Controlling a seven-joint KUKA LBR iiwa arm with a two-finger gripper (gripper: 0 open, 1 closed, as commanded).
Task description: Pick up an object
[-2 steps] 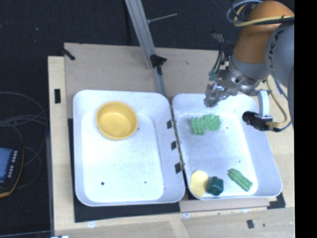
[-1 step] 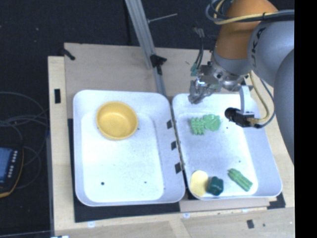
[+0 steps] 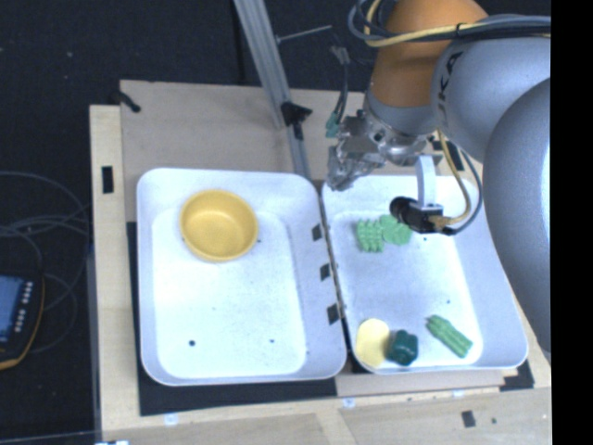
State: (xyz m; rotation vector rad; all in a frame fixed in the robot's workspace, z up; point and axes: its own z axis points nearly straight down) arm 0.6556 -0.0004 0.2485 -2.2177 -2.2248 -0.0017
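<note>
bench (image 3: pixel 111 248) | hand (image 3: pixel 345 172) over R bin's (image 3: pixel 491 313) far corner, grip state unclear | green toy (image 3: pixel 383 234) nr

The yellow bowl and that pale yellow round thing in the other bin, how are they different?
The yellow bowl lies alone in the left bin; the pale yellow piece sits in the right bin's near corner, touching a dark green object. The bowl looks larger and deeper yellow; the piece is paler. The bowl shows a hollow inside; the piece's shape is unclear. Both look round.
</note>
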